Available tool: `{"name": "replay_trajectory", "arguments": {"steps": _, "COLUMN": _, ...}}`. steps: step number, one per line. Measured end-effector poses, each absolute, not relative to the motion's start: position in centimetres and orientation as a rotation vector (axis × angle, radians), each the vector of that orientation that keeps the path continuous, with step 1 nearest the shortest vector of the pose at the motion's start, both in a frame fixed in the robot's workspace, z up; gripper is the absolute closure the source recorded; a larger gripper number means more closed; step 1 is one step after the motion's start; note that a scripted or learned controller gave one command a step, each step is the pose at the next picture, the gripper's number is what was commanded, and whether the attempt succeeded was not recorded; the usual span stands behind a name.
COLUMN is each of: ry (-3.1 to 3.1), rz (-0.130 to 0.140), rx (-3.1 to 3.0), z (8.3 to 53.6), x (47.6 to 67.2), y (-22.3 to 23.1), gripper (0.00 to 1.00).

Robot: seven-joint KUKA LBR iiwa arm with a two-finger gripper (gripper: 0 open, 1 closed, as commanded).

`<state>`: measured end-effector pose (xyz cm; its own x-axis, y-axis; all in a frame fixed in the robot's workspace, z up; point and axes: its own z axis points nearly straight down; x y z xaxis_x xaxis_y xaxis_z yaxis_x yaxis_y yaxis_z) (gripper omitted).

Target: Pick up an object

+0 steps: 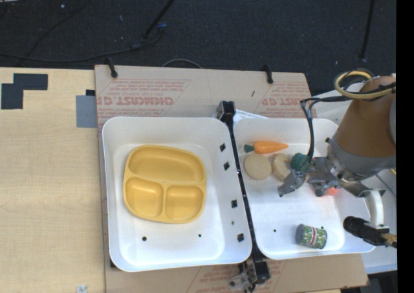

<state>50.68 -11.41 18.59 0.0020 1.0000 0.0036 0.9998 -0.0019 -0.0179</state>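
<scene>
carrot: orange, green-tipped, lying flat in right bin | end effector: grip state unclear

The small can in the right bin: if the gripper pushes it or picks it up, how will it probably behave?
The can lies on its side, so a push would probably make it roll across the bin floor. Its round wall may slip between two fingers. It looks small, so it is likely light.
</scene>
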Motion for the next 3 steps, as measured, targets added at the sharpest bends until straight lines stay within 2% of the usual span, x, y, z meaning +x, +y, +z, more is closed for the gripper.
{"name": "replay_trajectory", "arguments": {"steps": 1, "ry": -2.217, "rz": 0.006, "rx": -2.216, "z": 19.1, "x": 50.9, "y": -11.4, "gripper": 0.0}}
{"name": "replay_trajectory", "arguments": {"steps": 3, "ry": -2.214, "rz": 0.009, "rx": -2.213, "z": 9.0, "x": 50.5, "y": -11.5, "gripper": 0.0}}
